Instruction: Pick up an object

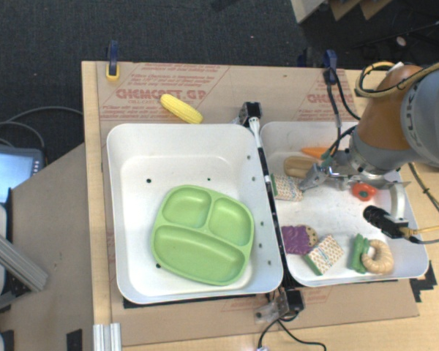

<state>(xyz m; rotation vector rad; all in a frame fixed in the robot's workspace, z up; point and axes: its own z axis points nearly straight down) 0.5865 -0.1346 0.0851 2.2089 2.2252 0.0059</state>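
**Q:** Jaws: what is their state, and where do they stand?

**A:** Whether they are apart or together cannot be told; the gripper (316,178) is seen at a slant, low over the right bin (418,265), at its upper left part, with nothing visibly between its tips.

**Q:** Which objects lie nearest?

**A:** Just beside the tips, toward the bin divider, a small patterned packet (285,189). Just above them, a tan rounded piece (297,167) and an orange carrot-like piece (314,152). To the far side of the wrist, a small red object (363,191). Farther below, well apart from the tips: a purple piece (298,239), a second patterned packet (325,254), and a tan ring with a green piece (373,255).

**Q:** And beyond the divider?

**A:** A green divided plate (203,234) in the left bin (124,196); a yellow corn cob (181,109) on the bench outside it.

**Q:** Progress?

**A:** Judged early: approach made, no object lifted. Closing on one piece and raising it remain.
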